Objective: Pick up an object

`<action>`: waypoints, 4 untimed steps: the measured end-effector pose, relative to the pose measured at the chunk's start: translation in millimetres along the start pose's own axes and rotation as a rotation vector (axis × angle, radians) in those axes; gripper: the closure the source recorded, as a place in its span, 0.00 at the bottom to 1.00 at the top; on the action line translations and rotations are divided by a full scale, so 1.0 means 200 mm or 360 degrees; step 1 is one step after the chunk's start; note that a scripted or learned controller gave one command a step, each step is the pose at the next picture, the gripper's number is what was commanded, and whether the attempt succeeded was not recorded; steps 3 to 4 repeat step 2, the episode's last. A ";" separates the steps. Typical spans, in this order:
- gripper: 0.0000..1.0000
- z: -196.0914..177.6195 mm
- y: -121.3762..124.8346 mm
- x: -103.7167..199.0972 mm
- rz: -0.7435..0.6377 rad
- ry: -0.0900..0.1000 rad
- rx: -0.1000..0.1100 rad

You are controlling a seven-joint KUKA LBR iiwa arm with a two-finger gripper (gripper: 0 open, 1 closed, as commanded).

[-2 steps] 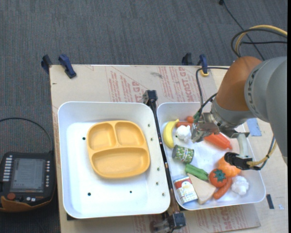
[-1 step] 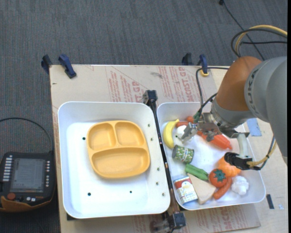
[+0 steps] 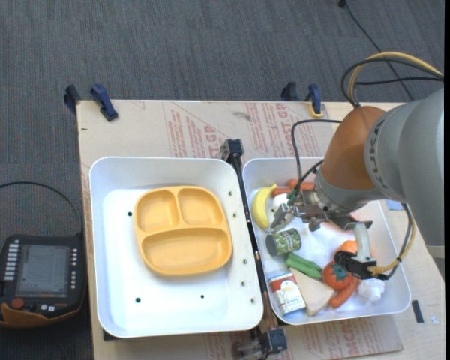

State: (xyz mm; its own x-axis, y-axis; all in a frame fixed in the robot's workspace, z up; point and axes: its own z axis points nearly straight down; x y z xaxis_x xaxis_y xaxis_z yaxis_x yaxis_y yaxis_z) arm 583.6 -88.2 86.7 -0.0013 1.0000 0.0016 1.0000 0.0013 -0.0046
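Nearest the camera, at the lower edge of the right bin (image 3: pixel 399 291), a small red-and-white carton (image 3: pixel 287 294) is seen lying with its long axis running roughly 11 to 5 o'clock; print is present on its face but too small to be read. Beside it, a tan wedge (image 3: pixel 315 289), a green pepper-like piece (image 3: pixel 304 265), a red tomato-like item (image 3: pixel 336 274) and an orange carrot-like piece (image 3: pixel 343 295) are crowded together. The gripper (image 3: pixel 291 214) is located over the upper left part of this bin, reaching in from 3 o'clock. Whether its fingers are parted or closed cannot be told from this angle, and nothing is seen held between them. The likeliest target is judged to be the small can (image 3: pixel 285 241), which lies on its side just at 6 o'clock from the gripper, its long axis running about 9 to 3 o'clock; its dark green label bears markings that cannot be made out. A yellow banana (image 3: pixel 263 205) lies just at 9 o'clock from the gripper, its long axis running about 12 to 6 o'clock. In the left bin (image 3: pixel 112 276), a yellow divided tray (image 3: pixel 184 228) is recorded. Reversed red lettering is noted on the cardboard sheet (image 3: pixel 172 130) under the bins; it is not legible with confidence. A teach pendant (image 3: pixel 39 278) rests at far 8 o'clock.
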 end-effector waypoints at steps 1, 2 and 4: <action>1.00 -0.05 0.00 0.00 0.0005 0.0002 0.0000; 0.00 -0.05 0.00 0.00 0.0006 0.0002 0.0000; 0.00 -0.05 0.00 0.00 0.0006 0.0002 0.0000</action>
